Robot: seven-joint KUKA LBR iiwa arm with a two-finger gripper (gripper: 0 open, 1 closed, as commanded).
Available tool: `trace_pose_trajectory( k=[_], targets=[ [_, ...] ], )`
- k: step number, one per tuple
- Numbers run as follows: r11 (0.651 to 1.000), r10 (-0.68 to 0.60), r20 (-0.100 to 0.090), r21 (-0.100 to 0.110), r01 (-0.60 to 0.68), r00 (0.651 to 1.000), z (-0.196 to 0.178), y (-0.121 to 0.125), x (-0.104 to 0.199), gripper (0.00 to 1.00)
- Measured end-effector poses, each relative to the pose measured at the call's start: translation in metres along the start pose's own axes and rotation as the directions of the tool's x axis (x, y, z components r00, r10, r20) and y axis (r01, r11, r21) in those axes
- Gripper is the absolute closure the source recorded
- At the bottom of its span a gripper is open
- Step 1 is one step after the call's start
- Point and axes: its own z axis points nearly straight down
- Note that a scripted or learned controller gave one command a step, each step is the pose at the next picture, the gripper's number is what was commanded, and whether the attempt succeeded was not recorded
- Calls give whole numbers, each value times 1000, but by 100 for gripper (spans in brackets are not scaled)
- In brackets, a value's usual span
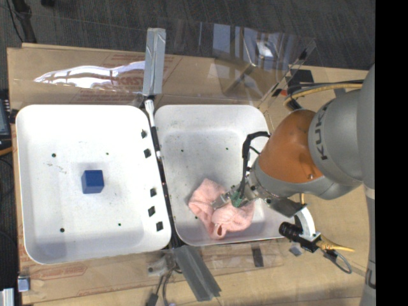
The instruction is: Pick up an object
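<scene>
The grey arm [331, 152] reaches into the right bin [210, 123]; its tool [236, 199] sits low on a crumpled pink cloth [220, 212] near the bin's front edge. Whether the tool grips the cloth cannot be told; a blue cube [93, 181] lies in the left bin [76, 116].

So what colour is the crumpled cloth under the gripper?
Pale pink; the cloth shows best in the camera view, under the gripper.

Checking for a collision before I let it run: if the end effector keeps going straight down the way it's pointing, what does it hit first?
Most likely the pink cloth. The end effector sits right at the cloth's upper right edge in the right bin, pointing down into it. Height above the cloth is unclear from this slanted view.
</scene>
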Motion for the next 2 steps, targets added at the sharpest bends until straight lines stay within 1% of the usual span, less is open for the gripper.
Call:
trace_pose_trajectory(
  k=[1, 2],
  targets=[
    [941, 339, 0, 6, -339, 941, -12, 6, 23, 100],
    [787, 617, 1, 6, -617, 787, -67, 9, 27, 100]
  ],
)
